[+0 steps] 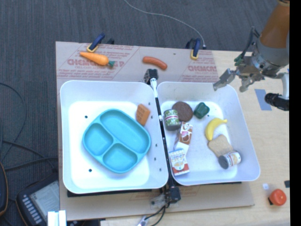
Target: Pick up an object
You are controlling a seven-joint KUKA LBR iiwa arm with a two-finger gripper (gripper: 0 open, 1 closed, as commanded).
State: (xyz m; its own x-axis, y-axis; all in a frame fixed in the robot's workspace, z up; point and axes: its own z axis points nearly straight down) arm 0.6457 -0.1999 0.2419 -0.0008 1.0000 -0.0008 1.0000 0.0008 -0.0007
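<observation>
The gripper (233,80) hangs open and holds nothing, up at one o'clock from the right bin (244,126), and the yellow banana (214,126) near the middle of that bin looks light, hard and smooth, so grab it across its fat middle.

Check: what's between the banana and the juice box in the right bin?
Camera view: bare white floor of the bin between the banana and juice box.
</observation>
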